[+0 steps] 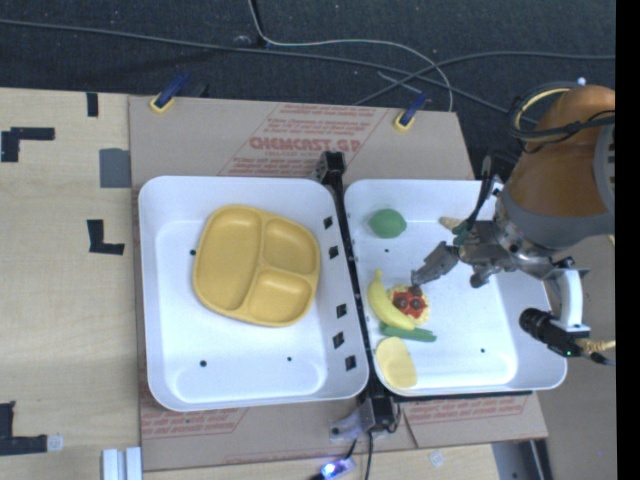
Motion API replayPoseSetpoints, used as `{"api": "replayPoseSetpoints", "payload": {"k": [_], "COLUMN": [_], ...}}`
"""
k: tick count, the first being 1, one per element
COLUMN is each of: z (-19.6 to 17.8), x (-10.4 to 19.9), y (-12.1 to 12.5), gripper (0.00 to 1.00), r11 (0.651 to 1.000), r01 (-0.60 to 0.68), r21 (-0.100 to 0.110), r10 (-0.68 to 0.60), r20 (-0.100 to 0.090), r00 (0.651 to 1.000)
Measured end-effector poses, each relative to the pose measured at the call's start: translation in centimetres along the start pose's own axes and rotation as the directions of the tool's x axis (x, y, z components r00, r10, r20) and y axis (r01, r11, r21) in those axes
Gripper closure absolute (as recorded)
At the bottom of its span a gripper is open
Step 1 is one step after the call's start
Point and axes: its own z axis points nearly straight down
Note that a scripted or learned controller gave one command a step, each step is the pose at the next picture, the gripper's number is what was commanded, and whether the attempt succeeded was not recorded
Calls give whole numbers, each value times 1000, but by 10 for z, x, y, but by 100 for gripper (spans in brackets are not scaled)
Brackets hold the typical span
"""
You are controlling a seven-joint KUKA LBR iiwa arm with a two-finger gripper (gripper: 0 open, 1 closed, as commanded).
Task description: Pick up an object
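Banana point(388, 310) long axis diagonal, upper-left to lower-right; pincer point(420, 278) above.

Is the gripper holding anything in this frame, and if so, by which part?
Cannot be told. The gripper is low over the small red item beside the banana in the right bin, but no object shows between its fingers.

Arm point(560, 178) reaches in over the right bin point(500, 368) from its right side, wrist angled down-left; gripper point(422, 276) low above bin's middle.
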Motion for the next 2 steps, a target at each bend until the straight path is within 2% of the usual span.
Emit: {"api": "replayPoseSetpoints", "payload": {"k": [1, 2], "z": [-5, 60], "x": [0, 1], "y": [2, 0], "gripper": [0, 0], "r11": [1000, 1000], "r01": [3, 1], "r21": [-11, -4], "r10": [-3, -1], "r20": [2, 1], "r00": [1000, 1000]}}
